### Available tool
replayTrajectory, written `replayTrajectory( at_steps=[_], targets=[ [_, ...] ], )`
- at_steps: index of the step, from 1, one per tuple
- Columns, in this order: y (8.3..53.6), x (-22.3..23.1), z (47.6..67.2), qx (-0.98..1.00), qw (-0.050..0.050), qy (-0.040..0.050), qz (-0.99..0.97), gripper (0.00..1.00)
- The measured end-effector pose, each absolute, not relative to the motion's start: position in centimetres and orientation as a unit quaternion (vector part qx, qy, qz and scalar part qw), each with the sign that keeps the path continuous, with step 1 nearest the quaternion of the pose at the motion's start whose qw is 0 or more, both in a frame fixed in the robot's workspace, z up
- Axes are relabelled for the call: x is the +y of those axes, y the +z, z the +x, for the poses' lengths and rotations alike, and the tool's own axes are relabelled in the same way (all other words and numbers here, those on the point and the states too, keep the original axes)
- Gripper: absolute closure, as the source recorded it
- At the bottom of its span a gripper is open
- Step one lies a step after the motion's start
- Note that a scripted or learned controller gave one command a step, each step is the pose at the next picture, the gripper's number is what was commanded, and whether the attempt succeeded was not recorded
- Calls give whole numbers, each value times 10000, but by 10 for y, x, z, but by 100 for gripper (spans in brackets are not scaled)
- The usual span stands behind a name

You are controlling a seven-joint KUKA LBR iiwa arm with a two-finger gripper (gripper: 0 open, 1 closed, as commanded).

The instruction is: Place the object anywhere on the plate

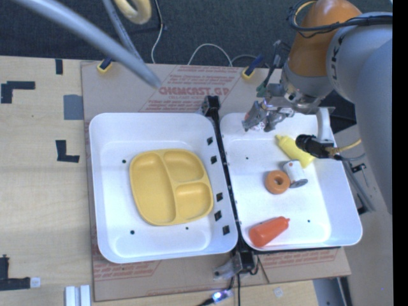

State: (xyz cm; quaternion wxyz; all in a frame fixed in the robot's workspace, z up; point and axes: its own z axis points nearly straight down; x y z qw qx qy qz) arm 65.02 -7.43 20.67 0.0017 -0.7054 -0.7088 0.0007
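A yellow divided plate [171, 186] lies in the left white bin [108, 145]. In the right bin [331, 215] sit an orange carrot-like piece [268, 230], a brown doughnut ring [277, 182], a small white-and-grey object [294, 173] and a yellow banana-like piece [292, 148] with a black tip. My gripper [262, 116] hangs over the far left corner of the right bin, above and left of the yellow piece. I see nothing between its fingers.
A black divider [220, 171] with clips runs between the two bins. Cardboard [191, 88] lies under the bins. A grey pole [76, 24] crosses the upper left. Cables [204, 53] trail behind the bins.
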Motion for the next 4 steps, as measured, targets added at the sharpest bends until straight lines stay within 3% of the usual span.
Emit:
replayTrajectory(
  at_steps=[2, 4],
  targets=[
    [207, 13, 622, -7092, 17, 4, -7050, 100],
    [220, 94, 578, -7093, 17, 6, -7050, 100]
  ],
)
